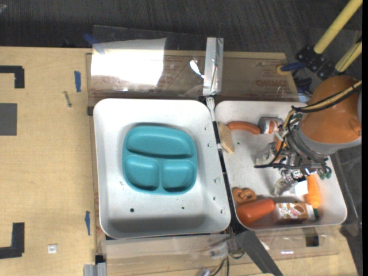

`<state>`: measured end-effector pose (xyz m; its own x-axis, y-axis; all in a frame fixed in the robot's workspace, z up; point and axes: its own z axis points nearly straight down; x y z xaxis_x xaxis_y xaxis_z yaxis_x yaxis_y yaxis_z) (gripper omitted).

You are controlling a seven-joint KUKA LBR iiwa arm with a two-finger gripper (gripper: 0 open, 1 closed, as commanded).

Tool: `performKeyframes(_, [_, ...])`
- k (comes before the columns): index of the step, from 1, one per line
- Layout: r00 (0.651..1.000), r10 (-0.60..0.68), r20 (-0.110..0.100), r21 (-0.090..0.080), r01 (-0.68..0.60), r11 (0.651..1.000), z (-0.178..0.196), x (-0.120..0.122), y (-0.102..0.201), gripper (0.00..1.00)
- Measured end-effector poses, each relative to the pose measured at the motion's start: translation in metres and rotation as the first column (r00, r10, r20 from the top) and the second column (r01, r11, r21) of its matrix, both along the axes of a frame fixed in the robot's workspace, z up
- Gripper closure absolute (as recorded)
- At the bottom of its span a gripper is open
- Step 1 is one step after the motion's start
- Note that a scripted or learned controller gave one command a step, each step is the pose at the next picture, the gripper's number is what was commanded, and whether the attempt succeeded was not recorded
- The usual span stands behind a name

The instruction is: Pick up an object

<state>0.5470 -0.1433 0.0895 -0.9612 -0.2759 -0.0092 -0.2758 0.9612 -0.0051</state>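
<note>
Near edge of right bin (339, 217): an orange bottle (275, 210) lies on its side along the near wall, orange cap end toward the divider, printed label toward the bin's right corner. Touching its cap end, at the near-left corner of this bin, sits a small brown pretzel-shaped piece (244, 195). Just beyond the bottle's label end, a small carrot-like orange item (313, 191) stands roughly along the bin's right side, close to the right wall.

Middle of right bin: gripper (292, 176) is low over the bin floor, just left of the carrot-like item and above the bottle's label. Cables and metal parts clutter this spot; whether the pincer is wide, narrow, or closed on anything cannot be told from here. Nothing is clearly seen between the tips. The orange band (333, 117) of the arm sits above the bin's far-right part.

Far part of right bin: an orange sausage-shaped item (244, 127) lies parallel to the far wall, with a small grey-and-orange piece (269, 125) at its right end. A tan wedge (225, 141) rests against the left wall, near the divider.

Left bin (109, 154): a teal three-compartment tray (160, 158) lies flat in the centre, apart from all walls.

Beyond the bins: a clear plastic sheet (138, 68) and a cardboard panel (253, 73) lie along the far edge of the bench.
</note>
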Motion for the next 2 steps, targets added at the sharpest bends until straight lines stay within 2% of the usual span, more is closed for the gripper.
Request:
performKeyframes(1, [1.0, 0.006, 0.004, 0.0, -0.006, 1.0, 0.0, 0.018, 0.011, 0.0])
performKeyframes(2, [1.0, 0.007, 0.018, 0.0, -0.007, 1.0, 0.014, 0.022, 0.013, 1.0])
